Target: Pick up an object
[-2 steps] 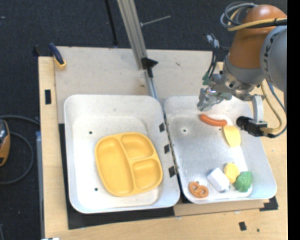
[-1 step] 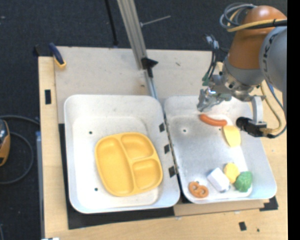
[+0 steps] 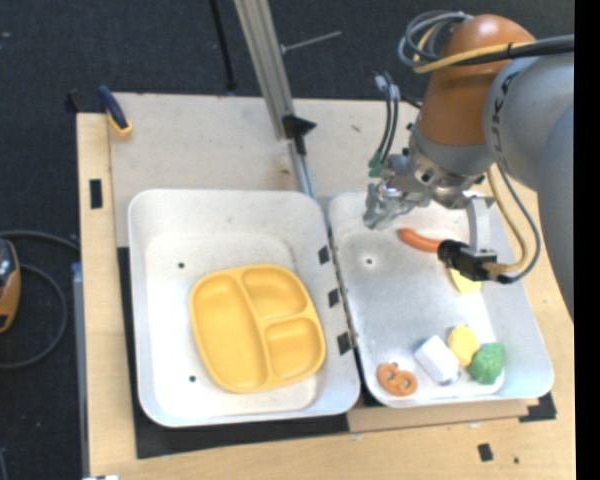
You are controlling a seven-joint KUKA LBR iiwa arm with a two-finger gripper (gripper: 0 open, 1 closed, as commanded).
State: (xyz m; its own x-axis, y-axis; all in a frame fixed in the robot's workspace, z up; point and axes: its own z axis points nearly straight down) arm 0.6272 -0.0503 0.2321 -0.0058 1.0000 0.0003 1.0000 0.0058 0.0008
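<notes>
1. Two shallow white plastic bins sit side by side on the bench. The left bin [image 3: 155,228] holds one thing, a yellow moulded plastic tray with three compartments [image 3: 257,325], lying flat towards the near side with nothing in its sections.
2. The right bin [image 3: 400,298] holds the small loose toys. An orange carrot-shaped toy [image 3: 416,237] lies at the far side. Along the near edge sit a small green bushy toy like broccoli [image 3: 487,362], a yellow rounded toy [image 3: 463,342], a white block [image 3: 436,358] and an orange-brown pretzel-shaped toy [image 3: 396,378], all close together.
3. The grey arm's gripper [image 3: 383,206] hangs over the far left corner of the right bin, just beside the carrot's left end. Whether its fingers are parted or closed cannot be told, and nothing is seen between them.
4. The carrot is the nearest candidate for picking. It looks like light, stiff, smooth plastic, so it would likely slip or roll if pinched at its tapered tip. A grasp across its thicker middle, square to its length, seems safest.
5. The clustered toys at the near edge also look light and rigid, but their crowding leaves little room for fingers to drop either side of one.
</notes>
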